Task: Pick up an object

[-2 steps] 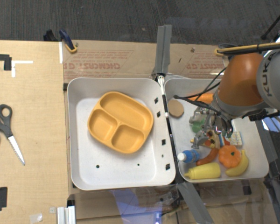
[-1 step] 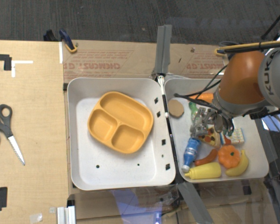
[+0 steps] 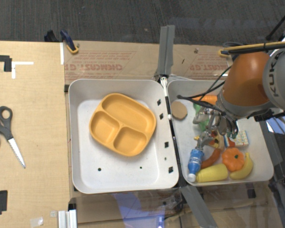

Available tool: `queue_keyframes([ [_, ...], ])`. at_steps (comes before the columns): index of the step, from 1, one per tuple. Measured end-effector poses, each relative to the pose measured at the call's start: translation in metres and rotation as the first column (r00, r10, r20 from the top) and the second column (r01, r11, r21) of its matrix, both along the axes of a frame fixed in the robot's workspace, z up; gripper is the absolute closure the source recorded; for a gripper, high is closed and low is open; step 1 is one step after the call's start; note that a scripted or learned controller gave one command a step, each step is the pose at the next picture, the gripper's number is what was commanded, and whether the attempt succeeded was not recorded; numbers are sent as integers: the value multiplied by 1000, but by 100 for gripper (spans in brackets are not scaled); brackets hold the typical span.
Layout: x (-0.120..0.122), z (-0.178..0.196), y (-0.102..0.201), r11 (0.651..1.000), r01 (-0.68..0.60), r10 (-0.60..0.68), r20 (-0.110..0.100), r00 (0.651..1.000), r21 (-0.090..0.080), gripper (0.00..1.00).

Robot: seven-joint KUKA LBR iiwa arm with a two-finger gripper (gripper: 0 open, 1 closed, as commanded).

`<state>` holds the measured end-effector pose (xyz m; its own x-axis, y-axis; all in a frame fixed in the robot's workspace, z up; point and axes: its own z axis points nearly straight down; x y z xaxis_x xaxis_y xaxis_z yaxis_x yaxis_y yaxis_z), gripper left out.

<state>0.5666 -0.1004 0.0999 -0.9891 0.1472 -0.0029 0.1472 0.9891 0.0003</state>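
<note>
My gripper (image 3: 210, 136) hangs low over the middle of the right bin (image 3: 263, 141), under the arm's orange band. Just below it lie a blue bottle (image 3: 194, 162) with a white cap and a red sausage-like piece (image 3: 212, 158). Along the bin's front edge rest a yellow lemon-shaped piece (image 3: 212, 173), a small orange pumpkin (image 3: 233, 159) and a banana (image 3: 247, 166). A tan round cookie (image 3: 179, 110) sits at the back left of the bin. A green item (image 3: 199, 109) and an orange item (image 3: 209, 99) are partly hidden by the wrist.
The left bin (image 3: 80, 141) holds a yellow divided plate (image 3: 122, 124). A small printed white packet (image 3: 241, 138) lies right of the gripper. Scissors (image 3: 4, 132) lie on the wooden bench at far left. A blue clip (image 3: 69, 41) sits behind the bins.
</note>
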Motion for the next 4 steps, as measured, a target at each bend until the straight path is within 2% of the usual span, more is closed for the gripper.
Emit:
queue_keyframes([
  [1,1,9,0,1000,-2,2,3,1000,-1,100],
  [2,1,9,0,1000,-2,2,3,1000,-1,0],
  [3,-19,-8,-3,989,145,-145,-2,989,0,0],
  [4,-57,-9,6,992,124,-124,-3,992,0,0],
])
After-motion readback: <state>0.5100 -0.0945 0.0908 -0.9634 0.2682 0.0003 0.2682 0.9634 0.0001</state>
